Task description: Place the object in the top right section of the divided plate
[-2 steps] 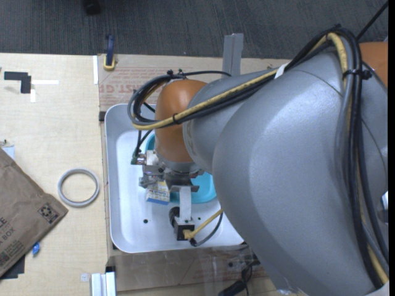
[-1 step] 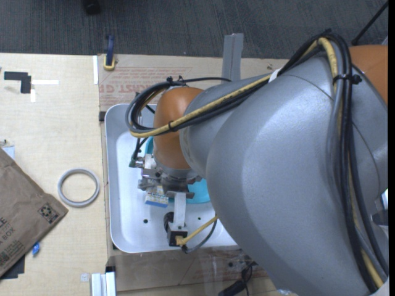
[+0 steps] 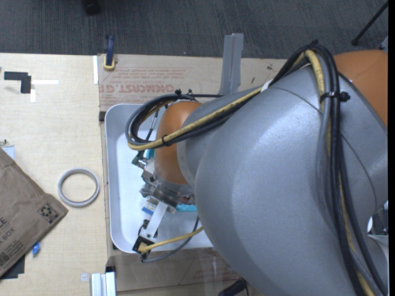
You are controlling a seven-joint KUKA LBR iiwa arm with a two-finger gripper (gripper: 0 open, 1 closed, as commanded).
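My arm fills the right and middle of the camera view, its orange band (image 3: 176, 140) over a white bin (image 3: 117, 165). The gripper (image 3: 151, 193) reaches down into the bin's lower left part, close to the floor. A small light-blue piece (image 3: 186, 208) shows just right of the gripper, under the wrist; I cannot tell what it is or whether it is held. The arm hides most of the bin's inside.
A grey tape ring (image 3: 79, 186) lies on the wooden bench left of the bin. A brown cardboard box (image 3: 21, 221) sits at the lower left. Printed cardboard (image 3: 148, 79) lies behind the bin, with a blue clamp (image 3: 109, 51) at its corner and a grey post (image 3: 232, 60).
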